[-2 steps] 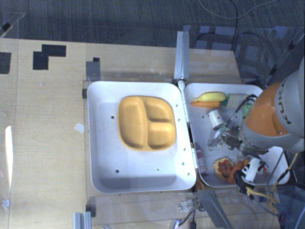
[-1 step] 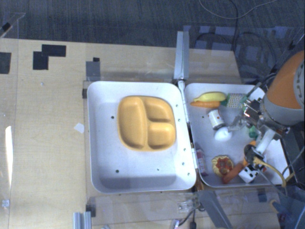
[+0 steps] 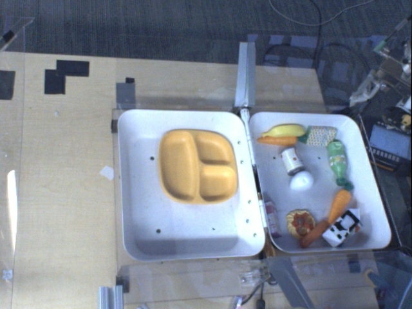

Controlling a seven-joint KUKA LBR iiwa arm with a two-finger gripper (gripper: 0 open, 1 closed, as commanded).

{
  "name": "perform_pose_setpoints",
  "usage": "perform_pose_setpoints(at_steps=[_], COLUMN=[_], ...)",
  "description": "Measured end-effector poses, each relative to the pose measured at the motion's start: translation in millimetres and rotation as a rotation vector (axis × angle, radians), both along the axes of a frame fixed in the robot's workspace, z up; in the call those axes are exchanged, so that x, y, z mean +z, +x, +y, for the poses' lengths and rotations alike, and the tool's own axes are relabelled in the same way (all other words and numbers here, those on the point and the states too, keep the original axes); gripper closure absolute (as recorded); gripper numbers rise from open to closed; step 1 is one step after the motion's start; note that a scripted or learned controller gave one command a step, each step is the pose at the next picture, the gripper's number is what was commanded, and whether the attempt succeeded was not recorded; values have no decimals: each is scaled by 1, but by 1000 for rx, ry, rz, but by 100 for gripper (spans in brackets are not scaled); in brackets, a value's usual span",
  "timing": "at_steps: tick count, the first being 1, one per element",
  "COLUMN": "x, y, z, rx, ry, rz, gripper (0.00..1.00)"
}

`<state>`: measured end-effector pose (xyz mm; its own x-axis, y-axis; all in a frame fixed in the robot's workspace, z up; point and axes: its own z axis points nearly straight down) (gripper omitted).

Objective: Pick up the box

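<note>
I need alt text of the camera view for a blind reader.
Two white bins sit side by side: the left bin holds a yellow divided tray, the right bin holds toy food, including a banana and carrots, and a black-and-white box.

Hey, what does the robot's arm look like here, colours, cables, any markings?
The robot arm appears as a pale grey, angular metallic shape at the view's upper right, beyond the white right bin. It is too blurred to read markings. A thin dark cable loops on the floor nearby; whether it belongs to the arm is unclear.
</note>
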<state>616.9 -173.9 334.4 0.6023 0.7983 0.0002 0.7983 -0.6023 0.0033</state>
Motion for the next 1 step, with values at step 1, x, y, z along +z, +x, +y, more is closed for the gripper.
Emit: perform_pose_setpoints(at_steps=[1], x=[-89], y=[11], z=[-13], rx=[19], ry=[1], rz=[3], gripper=[0])
